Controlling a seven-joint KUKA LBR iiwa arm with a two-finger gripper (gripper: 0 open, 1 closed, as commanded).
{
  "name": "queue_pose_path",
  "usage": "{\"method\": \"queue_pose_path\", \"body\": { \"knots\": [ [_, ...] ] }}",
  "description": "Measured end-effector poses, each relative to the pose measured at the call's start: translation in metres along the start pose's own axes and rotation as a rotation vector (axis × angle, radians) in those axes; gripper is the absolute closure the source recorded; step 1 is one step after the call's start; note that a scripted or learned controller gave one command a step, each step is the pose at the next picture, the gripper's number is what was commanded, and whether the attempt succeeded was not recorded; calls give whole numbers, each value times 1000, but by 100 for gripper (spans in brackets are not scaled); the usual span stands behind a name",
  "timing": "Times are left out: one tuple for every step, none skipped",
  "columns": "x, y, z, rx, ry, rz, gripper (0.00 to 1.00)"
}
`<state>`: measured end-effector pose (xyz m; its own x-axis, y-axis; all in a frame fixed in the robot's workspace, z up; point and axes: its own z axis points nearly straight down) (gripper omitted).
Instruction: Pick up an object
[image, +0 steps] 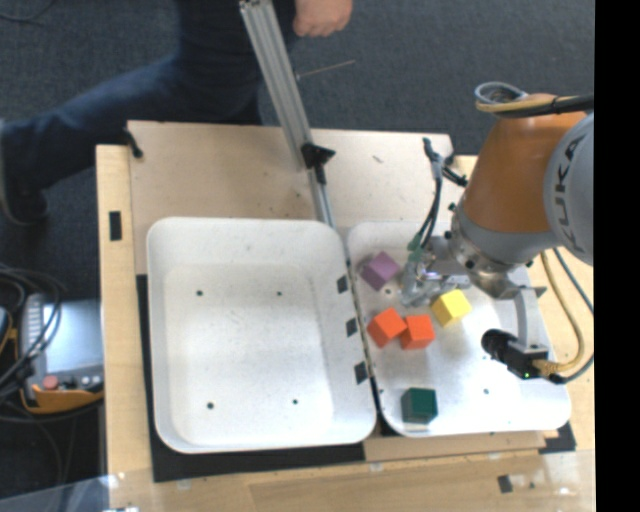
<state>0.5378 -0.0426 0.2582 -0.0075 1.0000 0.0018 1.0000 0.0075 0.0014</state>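
Looming nearest the lens, the arm drops its gripper into the right bin; whether its fingers are parted or closed I cannot tell. Just beside it sit a purple block and a yellow cube, then two orange cubes. Farther toward the front rim lies a green cube. Alongside stands the left bin.

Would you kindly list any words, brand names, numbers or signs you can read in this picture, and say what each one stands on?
"KU": dark letters on the grey casing of the arm, running down the picture's right side; the rest of the word is cut off.
Handheld device left of the bench: its screen and buttons are too small and blurred to read.
Purple block, orange blocks, yellow block, green block and the white bins: no lettering legible.
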Motion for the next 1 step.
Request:
{"method": "queue_pose_path", "body": {
  "knots": [
    [58, 0, 13, 3, 0, 0, 100]
  ]
}}
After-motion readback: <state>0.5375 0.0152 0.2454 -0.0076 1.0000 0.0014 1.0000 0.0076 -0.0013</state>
